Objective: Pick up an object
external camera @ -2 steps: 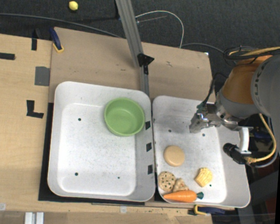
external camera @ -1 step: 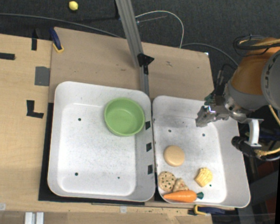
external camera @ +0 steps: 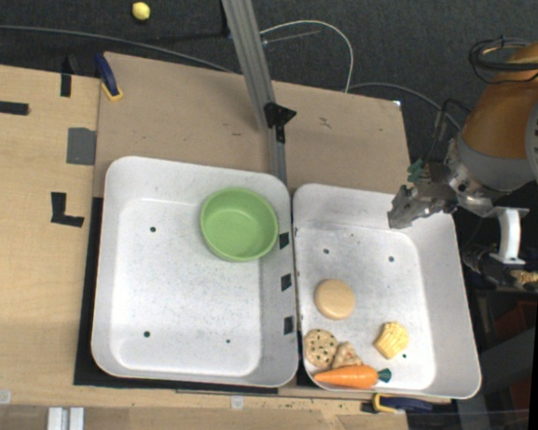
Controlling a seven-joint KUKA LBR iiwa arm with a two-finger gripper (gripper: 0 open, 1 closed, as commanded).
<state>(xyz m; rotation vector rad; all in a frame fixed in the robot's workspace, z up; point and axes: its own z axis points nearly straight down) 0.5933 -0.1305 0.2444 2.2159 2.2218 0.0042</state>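
Before me, tabletop [external camera: 21, 263]: light wood, with a brown board [external camera: 194, 109] across its rear middle. Directly on it: left white bin [external camera: 119, 271] and right white bin [external camera: 449, 300], touching side by side; black tape marks [external camera: 59, 208] at left; a blue-and-yellow clamp [external camera: 110, 77] at the board's rear-left corner.

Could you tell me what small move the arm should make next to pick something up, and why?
Probably bring the pincer toward the near side of the right bin, over the round tan biscuit. The pincer sits at the bin's far rim, with nothing visibly held, while the biscuit lies apart from the other items clustered near the bin's front edge, so it looks like the easiest target.
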